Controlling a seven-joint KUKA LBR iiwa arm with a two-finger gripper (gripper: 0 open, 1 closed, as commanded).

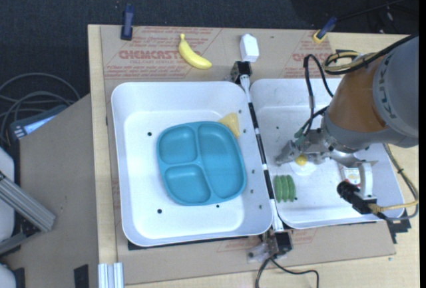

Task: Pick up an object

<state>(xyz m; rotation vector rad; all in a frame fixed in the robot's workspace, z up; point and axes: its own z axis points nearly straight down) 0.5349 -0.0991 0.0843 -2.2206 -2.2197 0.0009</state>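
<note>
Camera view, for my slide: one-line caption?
Gripper low in the right bin by a green object; blue tray left.

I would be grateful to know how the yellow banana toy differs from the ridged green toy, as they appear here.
The yellow banana toy lies outside the bins, on the cardboard bench top behind the left white bin; the ridged green toy lies inside the right white bin, near the divider. The banana is smooth and curved, the green toy blocky and ribbed. Both are small and lie apart from the gripper.
</note>
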